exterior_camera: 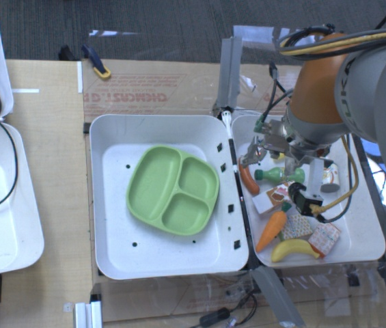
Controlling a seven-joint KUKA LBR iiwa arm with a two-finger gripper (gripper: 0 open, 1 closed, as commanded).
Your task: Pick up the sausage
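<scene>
**Sausage crowded against the bin wall**

Where the desk [49, 272] comes nearest the camera, the lip of the right bin [363, 250] is met first, and just inside it a banana [295, 250] is seen beside a small patterned packet [326, 238]. Slightly farther in, a carrot [272, 228] is laid at a slant, its thick end toward a small box [279, 197]. Beyond these, the sausage [248, 178] is found close beside the bin's left wall, with a green bottle [279, 175] lying near its right side. Such crowding is judged to leave little free room on either flank, so a descent along the sausage's length is probably favoured. The pincer [264, 149] is hung over the sausage's far end, presumably placed there for the grasp; whether it is open or closed cannot be told, and nothing is seen held in it. In the left bin [107, 203], a green divided plate [173, 190] is set near the middle, with bare floor left all around it. Farther off, a blue-and-yellow tool [95, 62] is left on the desk.
</scene>
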